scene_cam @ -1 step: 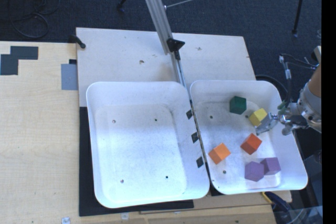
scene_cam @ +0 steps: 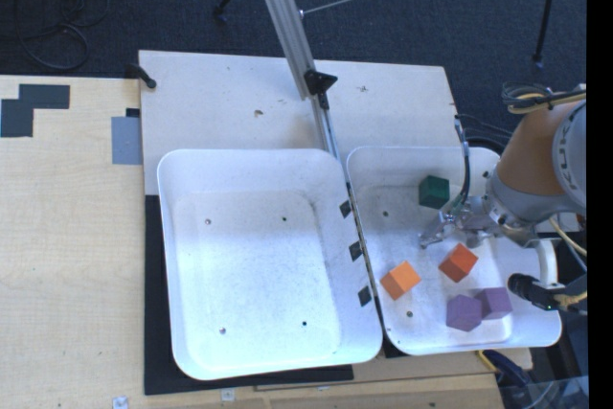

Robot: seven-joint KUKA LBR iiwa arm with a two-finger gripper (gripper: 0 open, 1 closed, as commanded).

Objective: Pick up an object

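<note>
The tool (scene_cam: 450,227) hangs low inside the right bin (scene_cam: 383,170), its metal fingers spread apart over the bin floor with nothing between them. The grey wrist with its orange band enters from the right edge, just above the bin's right rim.

5 blocks lie in this bin. The red-orange block (scene_cam: 460,261) sits just below and slightly right of the fingertips, nearest of all, almost touching the tool's lower side. The green block (scene_cam: 434,191) lies just above and a little left, close to the tool as well. The orange block (scene_cam: 401,279) rests further down and to the left, near the divider between the 2 bins. The 2 purple blocks (scene_cam: 479,307) lie side by side, touching, near the bin's lower right corner, well below the tool.

The left bin (scene_cam: 182,206) holds nothing to grasp, so the pick turns on the right bin. My judgement: the red-orange block is the likeliest target, since a short shift down the view would bring the open fingers over it. It stands tilted on the view's diagonal, so the fingers may need turning to meet flat faces rather than corners. No grasp is made yet
</note>
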